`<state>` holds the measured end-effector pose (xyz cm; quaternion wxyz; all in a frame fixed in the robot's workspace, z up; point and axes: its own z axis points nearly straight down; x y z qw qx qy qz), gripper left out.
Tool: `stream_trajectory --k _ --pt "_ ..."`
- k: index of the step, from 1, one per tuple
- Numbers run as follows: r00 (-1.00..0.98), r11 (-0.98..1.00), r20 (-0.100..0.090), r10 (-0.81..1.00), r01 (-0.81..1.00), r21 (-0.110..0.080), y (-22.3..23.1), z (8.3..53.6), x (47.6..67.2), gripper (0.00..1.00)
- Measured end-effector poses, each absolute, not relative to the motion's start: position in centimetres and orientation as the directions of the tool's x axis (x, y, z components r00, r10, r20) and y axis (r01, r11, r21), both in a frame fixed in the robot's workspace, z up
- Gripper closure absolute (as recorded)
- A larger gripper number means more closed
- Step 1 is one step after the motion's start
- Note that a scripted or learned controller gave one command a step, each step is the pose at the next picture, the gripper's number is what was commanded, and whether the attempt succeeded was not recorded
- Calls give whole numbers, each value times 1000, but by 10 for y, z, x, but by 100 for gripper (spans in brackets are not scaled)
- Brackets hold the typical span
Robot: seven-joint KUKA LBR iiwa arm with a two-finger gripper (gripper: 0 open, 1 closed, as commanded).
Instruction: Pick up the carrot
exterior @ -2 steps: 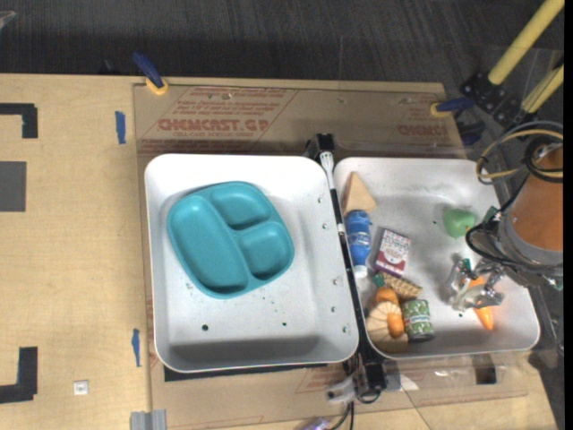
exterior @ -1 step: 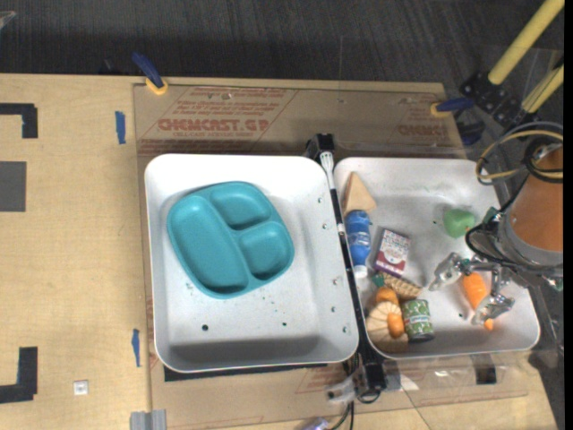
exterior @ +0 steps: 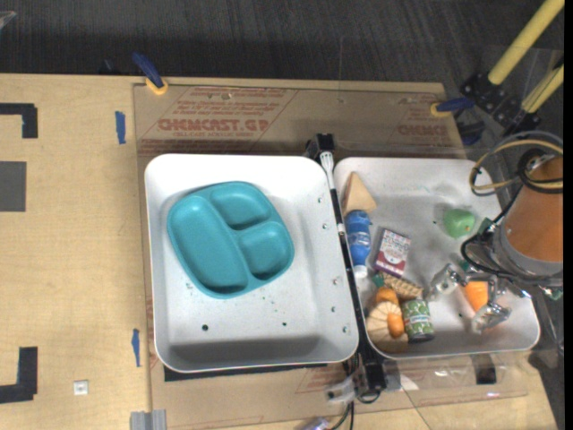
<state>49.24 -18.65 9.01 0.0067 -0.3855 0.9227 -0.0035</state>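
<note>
The carrot [exterior: 476, 293], a short orange piece, lies on the floor of the right bin [exterior: 407, 182] near its front right corner. My gripper [exterior: 468, 296] is down in that corner and open. One metal finger [exterior: 442, 281] stands left of the carrot and the other [exterior: 495, 313] to its right and front. The carrot sits between them, and whether either finger touches it is unclear. The grey wrist with its orange band [exterior: 537, 227] hangs over the bin's right edge and hides the floor beneath it.
Also in the right bin are a green lump [exterior: 459, 222], a tan cone [exterior: 357, 192], a blue bottle [exterior: 358, 236], a maroon packet [exterior: 392, 251], a green can [exterior: 417, 321] and orange and tan food pieces [exterior: 387, 316]. The left bin [exterior: 170, 330] holds a teal divided plate [exterior: 231, 236].
</note>
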Motion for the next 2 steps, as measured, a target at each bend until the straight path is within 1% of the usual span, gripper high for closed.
stream_trajectory --k 1,2 --pt "-450 450 -10 -893 -893 -20 -187 90 495 0" --pt "141 -141 -22 -990 -990 -6 -192 89 483 0"
